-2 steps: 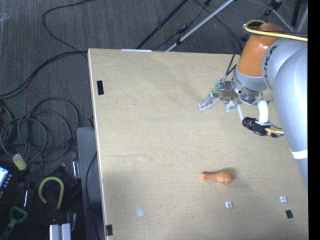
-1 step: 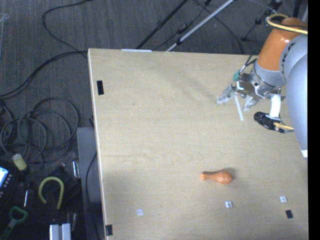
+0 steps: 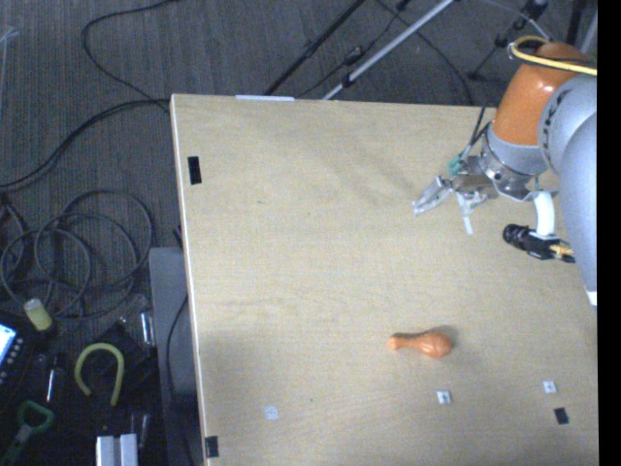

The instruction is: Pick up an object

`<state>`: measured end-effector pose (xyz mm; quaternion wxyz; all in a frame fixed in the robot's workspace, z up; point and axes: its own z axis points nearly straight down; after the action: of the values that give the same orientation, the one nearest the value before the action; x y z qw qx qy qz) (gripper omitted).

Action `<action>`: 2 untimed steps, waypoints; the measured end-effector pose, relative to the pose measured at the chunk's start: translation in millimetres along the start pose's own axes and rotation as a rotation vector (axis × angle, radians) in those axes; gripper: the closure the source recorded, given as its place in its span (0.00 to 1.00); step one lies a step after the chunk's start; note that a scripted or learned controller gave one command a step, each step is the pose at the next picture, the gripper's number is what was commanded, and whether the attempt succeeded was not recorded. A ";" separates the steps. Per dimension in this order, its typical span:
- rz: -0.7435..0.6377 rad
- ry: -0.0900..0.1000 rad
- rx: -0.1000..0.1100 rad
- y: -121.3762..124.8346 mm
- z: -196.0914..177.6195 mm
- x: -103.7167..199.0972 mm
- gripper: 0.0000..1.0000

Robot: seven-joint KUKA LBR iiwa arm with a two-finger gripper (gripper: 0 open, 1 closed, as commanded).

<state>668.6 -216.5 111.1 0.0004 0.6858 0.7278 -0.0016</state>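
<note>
Currently, scanning from 9 o'clock: coiled black cables [image 3: 78, 250] lie on the floor beside the desk [image 3: 291, 260], with a yellow-green hook-shaped item [image 3: 100, 367] below them toward 7 o'clock. A small black marker [image 3: 195, 170] sits near the desk's 10 o'clock corner.

Task item: an orange pear-shaped object [image 3: 424, 343], lying on its side toward 5 o'clock of the desk, narrow neck pointing to 9 o'clock, bulb end to 3 o'clock. Nothing touches it. Small white tags [image 3: 443, 396] lie just past it toward 5 o'clock.

Gripper [image 3: 454, 200] hangs at about 2 o'clock, well apart from the orange object and nearer the far edge. Jaws look spread, nothing between them. A black-and-yellow fitting [image 3: 532, 241] rides on the arm [image 3: 568, 134] at 3 o'clock.

Judgement: object looks light, smooth, possibly hollow plastic or rubber; rounded, so it may roll or squirt out under a pinch. Best hold probably across the bulb, jaws closing square to the long axis. The neck is thinner and easier to miss.

Approach not yet made.
</note>
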 end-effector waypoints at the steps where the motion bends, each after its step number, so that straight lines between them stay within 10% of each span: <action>1: -0.322 0.001 -0.001 0.1 26.8 -2.3 0.00; 2: -0.574 0.002 -0.004 3.2 26.5 47.0 0.00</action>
<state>668.9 -169.4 84.5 0.0005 0.4519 0.8921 0.0004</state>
